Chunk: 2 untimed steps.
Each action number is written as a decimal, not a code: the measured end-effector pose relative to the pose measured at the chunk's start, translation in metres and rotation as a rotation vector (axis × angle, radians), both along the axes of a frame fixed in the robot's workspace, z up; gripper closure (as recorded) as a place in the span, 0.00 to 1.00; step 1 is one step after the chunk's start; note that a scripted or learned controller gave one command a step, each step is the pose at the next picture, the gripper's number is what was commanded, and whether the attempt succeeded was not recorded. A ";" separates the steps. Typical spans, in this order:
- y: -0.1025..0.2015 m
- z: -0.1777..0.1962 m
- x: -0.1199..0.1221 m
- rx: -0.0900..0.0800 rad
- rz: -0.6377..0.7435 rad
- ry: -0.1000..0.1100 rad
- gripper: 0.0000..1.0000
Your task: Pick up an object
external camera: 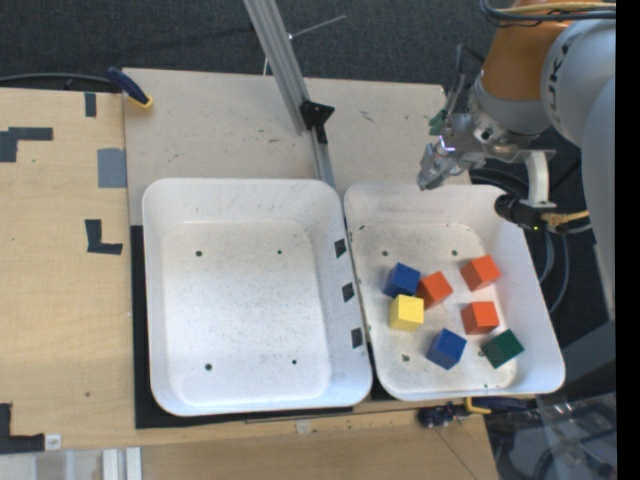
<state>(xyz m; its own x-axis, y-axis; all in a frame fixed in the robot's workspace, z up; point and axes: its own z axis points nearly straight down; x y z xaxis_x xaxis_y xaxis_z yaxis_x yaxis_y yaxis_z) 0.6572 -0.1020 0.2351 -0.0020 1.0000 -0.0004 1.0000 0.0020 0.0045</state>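
The right bin holds several small cubes: a blue one, an orange one, a yellow one, another blue one, a dark green one, and two more orange ones. My gripper hangs above the far rim of that bin, well clear of the cubes and up and behind them. I see nothing between its fingers.
The left bin lies beside the right one. A slanted metal post rises behind the bins, ending in a black bracket. The grey arm with its orange band fills the upper right. Black cables run by the right bin's far corner.
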 end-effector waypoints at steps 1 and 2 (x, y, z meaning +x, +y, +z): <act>0.053 0.002 -0.018 0.002 0.004 0.006 1.00; 0.104 -0.008 -0.018 0.002 0.004 0.007 1.00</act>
